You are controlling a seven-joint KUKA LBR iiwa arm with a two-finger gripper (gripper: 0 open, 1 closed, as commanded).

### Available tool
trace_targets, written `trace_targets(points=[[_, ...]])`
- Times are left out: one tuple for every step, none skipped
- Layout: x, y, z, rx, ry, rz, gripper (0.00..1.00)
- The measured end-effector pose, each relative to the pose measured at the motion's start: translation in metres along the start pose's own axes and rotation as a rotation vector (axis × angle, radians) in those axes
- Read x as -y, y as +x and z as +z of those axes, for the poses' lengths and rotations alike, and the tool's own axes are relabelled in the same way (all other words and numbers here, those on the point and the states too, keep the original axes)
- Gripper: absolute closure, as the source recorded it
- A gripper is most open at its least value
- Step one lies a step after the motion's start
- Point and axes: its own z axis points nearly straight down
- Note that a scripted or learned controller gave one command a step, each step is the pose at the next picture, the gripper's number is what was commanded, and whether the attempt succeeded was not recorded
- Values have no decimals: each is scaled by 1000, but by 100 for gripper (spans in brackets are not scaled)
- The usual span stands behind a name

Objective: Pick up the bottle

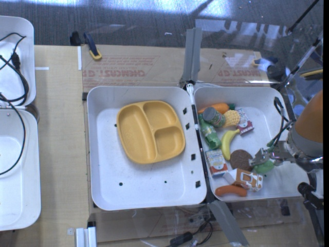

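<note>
The bottle is green and lies on its side by the left wall of the right bin, below a grey can. My gripper is low in the right half of that bin, well to the right of the bottle and apart from it. It hangs just over a small green item, next to a brown round cookie. The arm's wrist hides what lies directly beneath it.
The right bin also holds a carrot, corn, a banana, a juice box, a small carton and a hot dog. A yellow divided plate sits in the left bin.
</note>
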Motion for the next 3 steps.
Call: trace_targets(points=[[-71,7,9,1,-1,-15,100],[-106,-24,9,2,0,-482,100],[-149,-13,-144,0,4,-310,100]])
